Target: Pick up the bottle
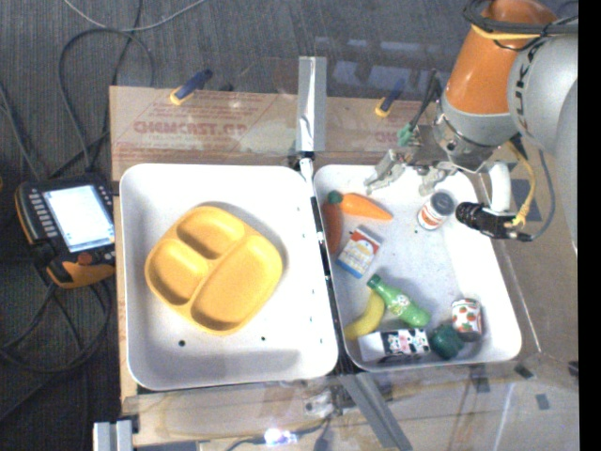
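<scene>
The green bottle (398, 301) is seen lying on its side in the right bin (488, 280), toward the near half, its cap end pointing up and to the left and its body angled down to the right. A banana (366, 318) lies just beside it on the left, a dark carton (404, 343) sits close below it, and a small printed can (467, 316) stands off to its right. The gripper (410, 161) is held over the far edge of the same bin, well apart from the bottle, near a carrot (363, 207) and a small white jar with a red band (434, 210). Its fingers are spread apart and nothing is held between them. The yellow divided plate (214, 267) is left alone in the left bin (141, 346). The bottle is judged to be light, rigid plastic with a smooth, rounded surface, so it may roll or slip if pinched off-centre. A hold across the middle of the body, with the fingers set square to its long axis, is judged the safest; the narrow neck would give less surface, and the banana crowding one side leaves little room for a finger there.
</scene>
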### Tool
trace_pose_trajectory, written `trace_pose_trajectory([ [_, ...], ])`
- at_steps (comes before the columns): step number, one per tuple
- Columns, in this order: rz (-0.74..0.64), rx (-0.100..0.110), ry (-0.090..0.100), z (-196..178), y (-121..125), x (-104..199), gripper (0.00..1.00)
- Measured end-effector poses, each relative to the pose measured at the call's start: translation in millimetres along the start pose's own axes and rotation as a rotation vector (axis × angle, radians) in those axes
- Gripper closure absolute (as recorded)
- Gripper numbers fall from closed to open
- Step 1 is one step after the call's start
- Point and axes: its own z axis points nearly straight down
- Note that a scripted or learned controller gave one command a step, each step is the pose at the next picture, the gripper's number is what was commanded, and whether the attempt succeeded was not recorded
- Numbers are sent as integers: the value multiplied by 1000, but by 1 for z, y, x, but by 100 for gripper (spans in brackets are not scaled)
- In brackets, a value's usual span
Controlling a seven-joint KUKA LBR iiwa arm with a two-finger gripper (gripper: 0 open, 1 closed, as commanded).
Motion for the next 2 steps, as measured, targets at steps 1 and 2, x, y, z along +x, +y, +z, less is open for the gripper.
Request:
trace_pose_trajectory([
  [1, 98, 2, -1, 103, -49, -9, 0],
  [2, 114, 0, 0, 101, -17, -3, 0],
])
